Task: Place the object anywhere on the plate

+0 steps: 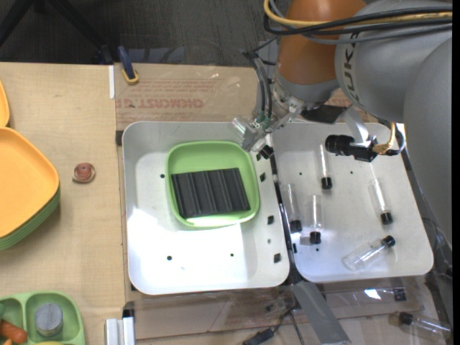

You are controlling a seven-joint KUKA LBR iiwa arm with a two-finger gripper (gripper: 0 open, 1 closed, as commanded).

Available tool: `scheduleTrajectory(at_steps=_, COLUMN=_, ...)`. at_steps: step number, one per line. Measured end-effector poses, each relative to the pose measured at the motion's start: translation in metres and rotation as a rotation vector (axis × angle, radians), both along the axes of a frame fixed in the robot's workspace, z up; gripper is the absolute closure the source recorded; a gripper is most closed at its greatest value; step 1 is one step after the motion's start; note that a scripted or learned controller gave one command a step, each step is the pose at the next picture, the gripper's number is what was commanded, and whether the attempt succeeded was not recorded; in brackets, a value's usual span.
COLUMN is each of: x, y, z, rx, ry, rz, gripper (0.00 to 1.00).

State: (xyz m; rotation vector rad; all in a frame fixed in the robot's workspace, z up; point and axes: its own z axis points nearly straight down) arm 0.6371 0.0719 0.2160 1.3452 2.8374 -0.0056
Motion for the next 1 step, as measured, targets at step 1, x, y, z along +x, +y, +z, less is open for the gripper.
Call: scheduleTrajectory(at_steps=1, x=0.0006, y=-0.0009, z=0.0085, rx=0.000, ry=-0.001, rz=-0.001, gripper=1.00)
